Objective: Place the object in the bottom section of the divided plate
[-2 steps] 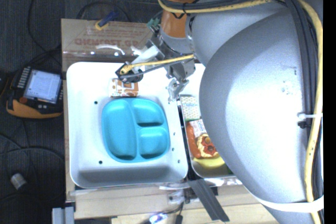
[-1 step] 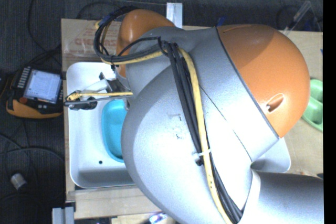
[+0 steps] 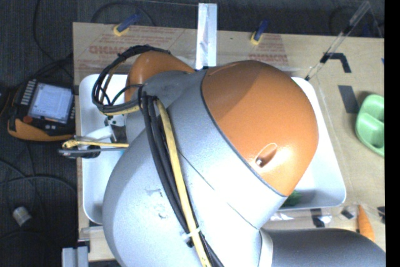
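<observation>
Orange-banded grey arm over both bins

Camera view: the arm (image 3: 250,128) lies across the left bin (image 3: 90,191) and right bin (image 3: 331,184) on the bench (image 3: 300,50). A green sliver (image 3: 291,198) under it in the right bin may be the plate or the object; I can't tell which. Weight, stiffness and hold point can't be judged. Grip state: cannot tell.

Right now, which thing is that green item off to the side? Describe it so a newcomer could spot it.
Start from the big grey and orange arm covering the white bins. Go to the bare bench at the camera view's right edge. The pale green plastic piece lies there, outside the bins, the one bright green object on the board.
</observation>
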Motion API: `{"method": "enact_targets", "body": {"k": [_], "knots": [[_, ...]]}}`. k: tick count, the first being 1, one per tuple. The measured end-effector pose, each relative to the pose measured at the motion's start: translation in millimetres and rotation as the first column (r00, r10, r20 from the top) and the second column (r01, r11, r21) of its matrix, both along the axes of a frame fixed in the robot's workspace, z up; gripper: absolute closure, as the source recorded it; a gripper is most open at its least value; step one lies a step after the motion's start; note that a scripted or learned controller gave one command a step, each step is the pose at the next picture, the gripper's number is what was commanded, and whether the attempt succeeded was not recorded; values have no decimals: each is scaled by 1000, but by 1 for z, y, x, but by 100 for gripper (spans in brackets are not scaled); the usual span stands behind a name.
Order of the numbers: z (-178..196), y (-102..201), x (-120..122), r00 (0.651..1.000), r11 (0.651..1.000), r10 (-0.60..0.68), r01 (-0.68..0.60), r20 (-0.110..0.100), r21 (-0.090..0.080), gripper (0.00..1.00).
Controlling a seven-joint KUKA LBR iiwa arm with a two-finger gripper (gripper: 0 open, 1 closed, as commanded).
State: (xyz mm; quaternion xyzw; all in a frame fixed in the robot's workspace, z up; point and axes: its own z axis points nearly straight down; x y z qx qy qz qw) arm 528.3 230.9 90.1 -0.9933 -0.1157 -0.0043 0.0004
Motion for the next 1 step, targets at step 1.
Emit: {"method": "enact_targets", "body": {"k": [1], "knots": [[14,-5,41,999,999,38,-38,-15,-2,0]]}}
